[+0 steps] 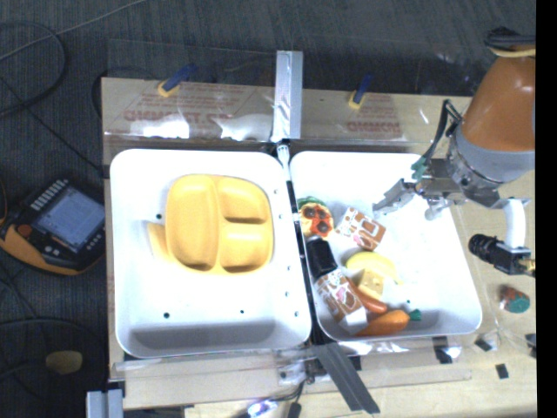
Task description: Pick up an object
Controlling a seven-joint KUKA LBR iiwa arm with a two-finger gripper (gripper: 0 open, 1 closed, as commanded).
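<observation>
Yellow plastic catches our eye first: a divided tray (218, 222) lies in the left bin (130, 320), while the right bin (452, 259) holds a heap of toy food at its seven o'clock side, among it a carrot (383, 322), a black block (320, 255), a small printed carton (360, 227) and a yellow piece (372, 264). We see the gripper (409, 194) at about one o'clock of that heap, over bare bin floor, its fingers spread wide with nothing between them. Grey arm and orange band (505, 103) reach in from three o'clock over the table (122, 111).
</observation>
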